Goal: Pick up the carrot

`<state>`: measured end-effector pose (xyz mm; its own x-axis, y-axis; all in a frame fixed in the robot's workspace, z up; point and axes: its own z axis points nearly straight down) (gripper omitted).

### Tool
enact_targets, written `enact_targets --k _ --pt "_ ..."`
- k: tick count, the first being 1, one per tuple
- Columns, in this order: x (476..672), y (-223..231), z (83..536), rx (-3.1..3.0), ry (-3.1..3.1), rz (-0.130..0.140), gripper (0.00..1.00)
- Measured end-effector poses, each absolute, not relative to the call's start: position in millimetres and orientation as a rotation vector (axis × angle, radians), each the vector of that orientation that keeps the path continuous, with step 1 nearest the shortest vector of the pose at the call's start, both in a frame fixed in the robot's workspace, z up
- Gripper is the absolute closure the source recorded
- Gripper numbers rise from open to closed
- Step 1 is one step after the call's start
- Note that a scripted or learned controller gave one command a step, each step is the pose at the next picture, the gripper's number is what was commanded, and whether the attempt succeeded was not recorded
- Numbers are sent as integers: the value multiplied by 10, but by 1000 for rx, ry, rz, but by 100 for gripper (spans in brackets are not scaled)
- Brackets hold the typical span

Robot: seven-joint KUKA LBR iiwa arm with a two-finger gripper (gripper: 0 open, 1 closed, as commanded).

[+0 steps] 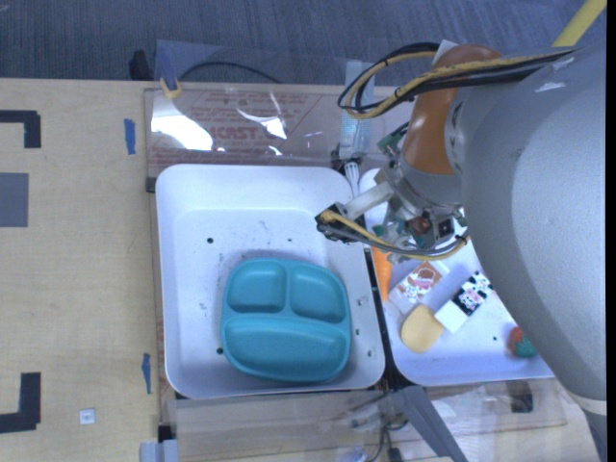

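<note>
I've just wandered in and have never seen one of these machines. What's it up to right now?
A grey robot arm reaches in from the right and hangs low over the right bin, going for the carrot, an orange piece at that bin's left edge, just below the wrist. I can't tell whether it has hold of it. Other small toy items lie nearby. The left bin holds a teal divided plate.
</note>
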<state>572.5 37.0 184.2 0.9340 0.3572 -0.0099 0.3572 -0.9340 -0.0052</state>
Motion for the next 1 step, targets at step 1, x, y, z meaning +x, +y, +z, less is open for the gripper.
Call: enact_targets --k 1 --pt "5863 670 2813 -3121 -359 -2 100"
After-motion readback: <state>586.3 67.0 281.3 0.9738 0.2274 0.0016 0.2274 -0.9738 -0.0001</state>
